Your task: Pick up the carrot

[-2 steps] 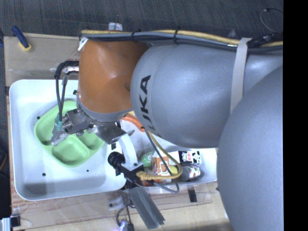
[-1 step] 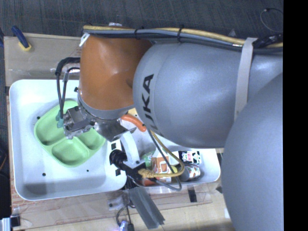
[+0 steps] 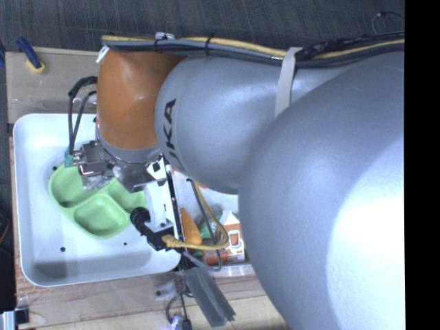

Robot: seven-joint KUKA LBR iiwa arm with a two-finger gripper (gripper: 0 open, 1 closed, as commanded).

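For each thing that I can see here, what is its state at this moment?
Carrot: lying in the right bin, partly hidden by the arm.
Green divided tray: resting flat in the left bin, its compartments empty.
Small carton: in the right bin, beside the carrot.
Arm: reaching over both bins.

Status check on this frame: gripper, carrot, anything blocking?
Gripper low over green divided dish in left bin; finger state unreadable. Carrot lies apart, by the bins' divide, not held. Arm crowds over it.
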